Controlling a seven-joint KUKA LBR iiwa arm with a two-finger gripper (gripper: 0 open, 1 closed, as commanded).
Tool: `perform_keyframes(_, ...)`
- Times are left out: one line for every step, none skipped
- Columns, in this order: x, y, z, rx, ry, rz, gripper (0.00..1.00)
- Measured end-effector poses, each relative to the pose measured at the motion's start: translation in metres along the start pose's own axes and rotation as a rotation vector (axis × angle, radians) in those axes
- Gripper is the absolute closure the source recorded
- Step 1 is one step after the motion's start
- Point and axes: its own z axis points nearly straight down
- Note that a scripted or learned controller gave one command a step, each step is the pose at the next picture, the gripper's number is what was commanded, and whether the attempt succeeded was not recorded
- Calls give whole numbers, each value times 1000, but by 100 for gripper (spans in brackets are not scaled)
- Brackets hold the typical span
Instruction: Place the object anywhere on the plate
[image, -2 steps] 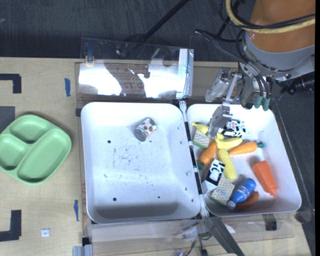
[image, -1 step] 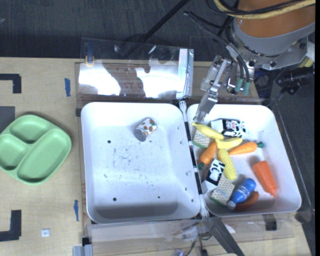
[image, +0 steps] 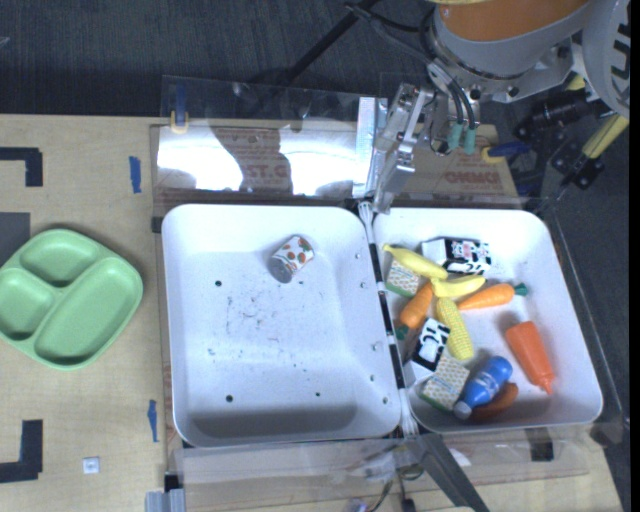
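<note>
While poised above the bins' back edge, gripper: bare metal and slender; its opening cannot be told, and nothing is seen held in it.
Can: small cylinder with a spotted label, laid on its side in the left bin, near the back.
Plate: pale green, smooth, rounded, divided into three compartments; set on the wooden bench, left of the bins.
Right bin: heaped with toy banana, corn and carrots.
</note>
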Motion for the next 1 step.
perform_keyframes(17,-15,-29,0,0,-41,0)
